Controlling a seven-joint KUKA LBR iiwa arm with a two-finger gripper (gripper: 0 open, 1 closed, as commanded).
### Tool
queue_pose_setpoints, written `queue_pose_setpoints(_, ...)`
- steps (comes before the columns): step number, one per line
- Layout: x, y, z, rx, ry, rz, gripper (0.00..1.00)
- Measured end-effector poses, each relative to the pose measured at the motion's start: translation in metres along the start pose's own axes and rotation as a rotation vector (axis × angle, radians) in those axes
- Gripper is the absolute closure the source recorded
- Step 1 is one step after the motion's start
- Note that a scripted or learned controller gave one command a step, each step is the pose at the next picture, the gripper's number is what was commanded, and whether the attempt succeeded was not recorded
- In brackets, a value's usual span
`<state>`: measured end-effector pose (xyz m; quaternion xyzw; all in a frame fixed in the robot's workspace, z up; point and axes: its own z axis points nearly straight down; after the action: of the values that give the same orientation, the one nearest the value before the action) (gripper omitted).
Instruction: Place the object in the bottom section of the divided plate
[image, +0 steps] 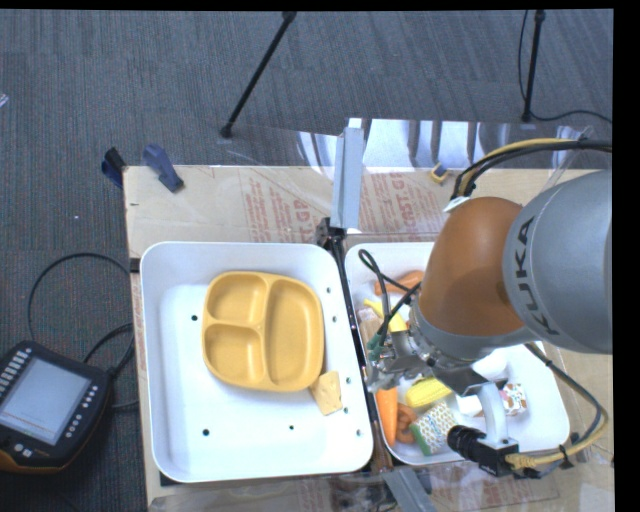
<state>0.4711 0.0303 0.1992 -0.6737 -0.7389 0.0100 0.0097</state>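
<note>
1. Nearest to the camera, at the front of the right bin (552, 428), lie toy foods close together: an orange carrot (387, 408), a yellow corn piece (428, 392) and a small box (513, 398). I judge that the object to be moved is one of this heap, because the arm works here, but which one I cannot tell.
2. In the left bin (160, 400) a small tan wedge (327, 392) lies flat, just beside the front right corner of the divided plate (265, 330), outside its rim. It may also be the task's object; if so, it has missed the plate.
3. The yellow plate sits in the middle of its bin, and I see nothing in its sections. The bottom section is probably the small one at the front left.
4. The gripper (390, 355) hangs low over the left side of the right bin, under the orange band (470, 265). The wrist covers it, so I cannot tell if it is spread, closed or pinching something.
5. Farther back, the brown bench (250, 200) carries both bins, side by side, so the way from one to the other is short.
</note>
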Motion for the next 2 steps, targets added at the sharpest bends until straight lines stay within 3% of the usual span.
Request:
queue_pose_setpoints(1, 0.000, 0.080, -0.014, -0.022, -0.002, -0.100, 1.00)
queue_pose_setpoints(2, 0.044, 0.049, -0.022, -0.019, -0.004, -0.344, 1.00)
